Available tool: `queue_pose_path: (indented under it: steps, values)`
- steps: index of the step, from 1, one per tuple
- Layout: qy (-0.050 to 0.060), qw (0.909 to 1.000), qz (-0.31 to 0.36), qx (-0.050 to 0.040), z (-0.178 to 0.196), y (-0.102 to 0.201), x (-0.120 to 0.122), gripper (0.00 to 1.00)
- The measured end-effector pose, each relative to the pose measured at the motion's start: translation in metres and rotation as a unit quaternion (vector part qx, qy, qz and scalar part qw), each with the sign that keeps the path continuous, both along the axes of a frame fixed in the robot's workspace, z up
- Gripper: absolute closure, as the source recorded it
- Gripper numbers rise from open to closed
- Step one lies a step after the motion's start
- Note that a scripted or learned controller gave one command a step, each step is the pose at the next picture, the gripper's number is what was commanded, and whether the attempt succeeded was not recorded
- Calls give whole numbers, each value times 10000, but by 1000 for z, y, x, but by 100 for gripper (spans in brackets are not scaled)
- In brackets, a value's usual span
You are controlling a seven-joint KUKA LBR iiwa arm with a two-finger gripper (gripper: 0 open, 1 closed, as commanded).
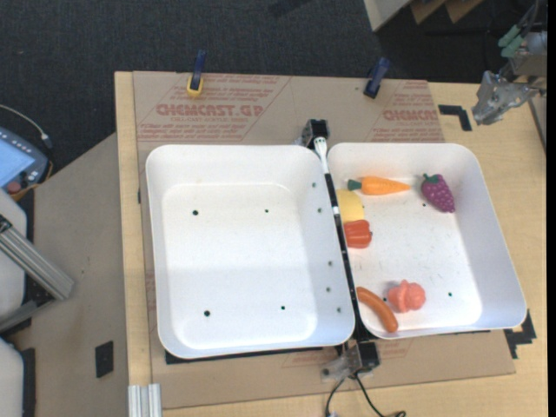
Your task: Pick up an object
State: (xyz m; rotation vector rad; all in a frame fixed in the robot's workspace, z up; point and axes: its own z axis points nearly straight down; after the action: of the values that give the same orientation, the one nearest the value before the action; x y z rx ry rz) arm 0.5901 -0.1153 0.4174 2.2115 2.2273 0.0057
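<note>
The right bin (486,233) holds several toy foods. An orange carrot (380,184) lies at the back, with a bunch of purple grapes (438,192) to its right. A yellow piece (349,205) and a red pepper (357,233) rest against the bin's left wall. A brown-orange sausage (377,308) and a pink lumpy piece (407,296) sit near the front edge. My gripper (497,98) hangs at the far right, beyond the back right corner of the right bin, above the bench and away from every object.
The left bin (234,250) stands beside the right one, joined by a black divider strip (330,207). Clamps (196,75) hold the cardboard base at the back. Cables and fittings hang around the arm (521,46) at the upper right.
</note>
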Motion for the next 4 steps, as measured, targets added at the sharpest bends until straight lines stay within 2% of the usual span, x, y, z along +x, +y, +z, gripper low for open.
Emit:
queue_pose_path:
  steps: [1,2,3,4]
  values:
    - [34,10000,-5,7,-14,53,16,100]
    - [-5,10000,4,8,9,122,16,100]
    - [40,10000,-15,1,-10,157,19,100]
    - [17,10000,-11,3,-18,203,33,100]
